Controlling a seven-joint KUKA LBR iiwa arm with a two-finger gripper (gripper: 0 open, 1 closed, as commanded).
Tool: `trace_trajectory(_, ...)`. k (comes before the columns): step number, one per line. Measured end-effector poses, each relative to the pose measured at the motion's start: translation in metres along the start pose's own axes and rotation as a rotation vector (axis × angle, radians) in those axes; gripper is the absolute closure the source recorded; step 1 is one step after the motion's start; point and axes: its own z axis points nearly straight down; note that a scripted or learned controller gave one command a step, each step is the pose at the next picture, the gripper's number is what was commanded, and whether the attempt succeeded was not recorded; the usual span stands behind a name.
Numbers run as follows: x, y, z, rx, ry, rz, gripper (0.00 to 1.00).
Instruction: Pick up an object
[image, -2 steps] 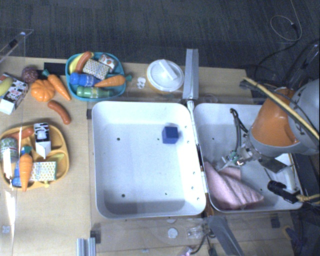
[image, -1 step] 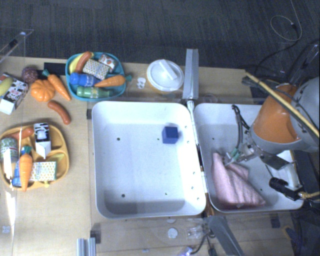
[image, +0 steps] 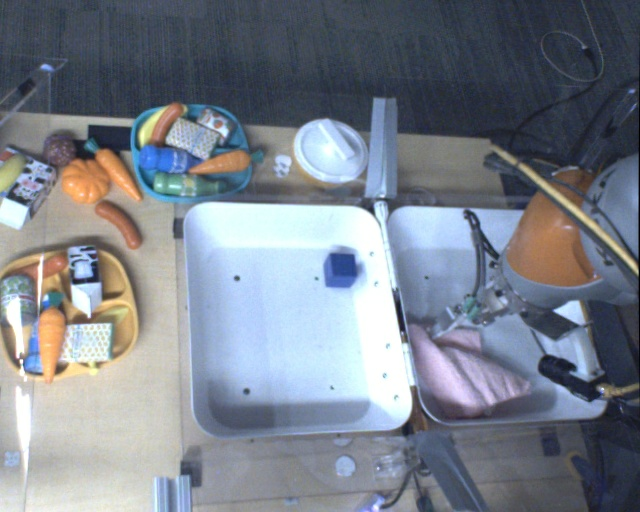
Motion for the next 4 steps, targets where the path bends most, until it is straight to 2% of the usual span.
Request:
trace_trajectory(1, 0.012, -0.041, 0.011, 0.003, 0.003, -0.035, 0.00)
trace_trajectory(2, 0.011, -0.038, -0.001, -0.005, -0.001, -0.035, 1.00)
trace_trajectory(3, 0.011, -0.038, -0.001, -0.004, -0.001, -0.035, 0.00)
trace_trajectory(4, 0.011, -0.036, -0.012, -0.008, -0.002, -0.035, 1.00)
